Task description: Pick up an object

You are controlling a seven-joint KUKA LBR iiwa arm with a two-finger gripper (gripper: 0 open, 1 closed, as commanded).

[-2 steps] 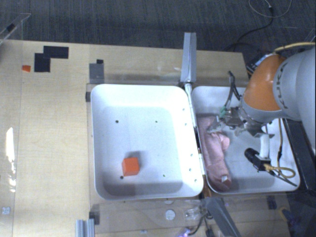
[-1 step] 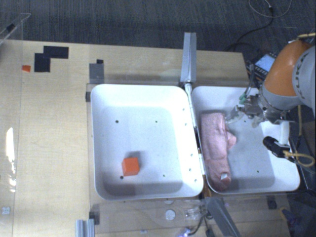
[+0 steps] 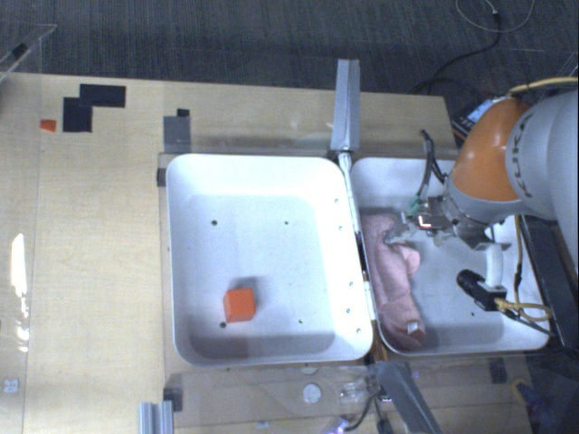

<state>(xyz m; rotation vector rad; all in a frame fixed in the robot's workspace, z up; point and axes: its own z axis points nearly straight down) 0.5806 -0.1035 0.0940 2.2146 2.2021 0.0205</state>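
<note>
Poised low over the right bin [image 3: 520,333], the gripper [image 3: 404,233] is sitting at the upper end of a pink cloth [image 3: 395,283], with the grey arm [image 3: 543,165] and its orange band reaching in above it. Whether it is released or clenched is impossible to tell at this slant, and no cloth is showing in its grasp. That cloth is lying lengthwise along the bin's left wall. An orange block [image 3: 240,305] is resting in the left bin [image 3: 262,174], well apart from the tool. The risks look plain: a soft, bunched cloth may be slipping free or catching by a mere fold, and being so near the dividing wall, the tool may be scraping that rim instead.
</note>
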